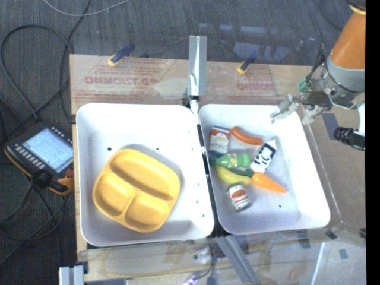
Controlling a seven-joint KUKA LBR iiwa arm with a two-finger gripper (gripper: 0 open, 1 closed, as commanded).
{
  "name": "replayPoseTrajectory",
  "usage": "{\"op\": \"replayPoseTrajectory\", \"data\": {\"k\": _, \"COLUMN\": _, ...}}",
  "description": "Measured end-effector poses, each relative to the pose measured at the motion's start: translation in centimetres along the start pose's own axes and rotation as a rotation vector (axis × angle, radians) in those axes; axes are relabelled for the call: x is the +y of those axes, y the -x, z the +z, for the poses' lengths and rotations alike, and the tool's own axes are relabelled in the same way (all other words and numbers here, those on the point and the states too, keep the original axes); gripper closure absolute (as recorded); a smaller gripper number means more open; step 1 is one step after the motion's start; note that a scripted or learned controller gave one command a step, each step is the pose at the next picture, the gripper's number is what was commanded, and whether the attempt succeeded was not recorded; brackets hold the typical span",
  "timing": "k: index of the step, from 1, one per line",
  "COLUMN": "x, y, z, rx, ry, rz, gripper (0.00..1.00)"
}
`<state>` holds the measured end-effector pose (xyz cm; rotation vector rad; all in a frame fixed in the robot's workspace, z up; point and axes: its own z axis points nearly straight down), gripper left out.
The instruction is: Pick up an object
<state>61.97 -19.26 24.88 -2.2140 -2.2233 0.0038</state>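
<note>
The small can (239, 197) with the red-and-white label is lying on its side nearest the camera, on the floor of the right bin (309, 215). Just beyond it, the orange carrot (270, 184) is lying at a slant, its thick end touching a black-and-white carton (263, 157). A yellow banana-shaped piece (231, 174) is lying just beside the can, and a green bottle-shaped piece (233, 160) is lying against it. An orange sausage-shaped piece (246, 137) and a small boxed item with an orange-and-blue label (219, 140) are sitting toward the far side of the cluster. All of these are resting loose in the bin, grouped in its left half.

The hand (292, 107) is hovering over the bin's far right corner, well apart from the cluster. Its fingers are spreading wide, with nothing between them.

The left bin (89, 129) is holding a yellow divided tray (137, 189), upright. Both bins are sitting side by side on the tabletop (136, 79).
</note>
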Motion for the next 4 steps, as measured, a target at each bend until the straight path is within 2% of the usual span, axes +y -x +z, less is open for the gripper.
{"op": "replayPoseTrajectory", "data": {"k": 1, "x": -1.0, "y": 2.4, "z": 14.3, "rx": 0.003, "ry": 0.005, "rz": -0.068, "gripper": 0.0}}
{"op": "replayPoseTrajectory", "data": {"k": 2, "x": -3.8, "y": -0.3, "z": 15.9, "rx": -0.009, "ry": 0.017, "rz": -0.03, "gripper": 0.0}}
{"op": "replayPoseTrajectory", "data": {"k": 3, "x": -3.7, "y": -0.4, "z": 15.1, "rx": -0.006, "ry": 0.016, "rz": -0.032, "gripper": 1.0}}
{"op": "replayPoseTrajectory", "data": {"k": 4, "x": -2.9, "y": -9.1, "z": 4.4, "rx": -0.001, "ry": 0.001, "rz": -0.186, "gripper": 1.0}}
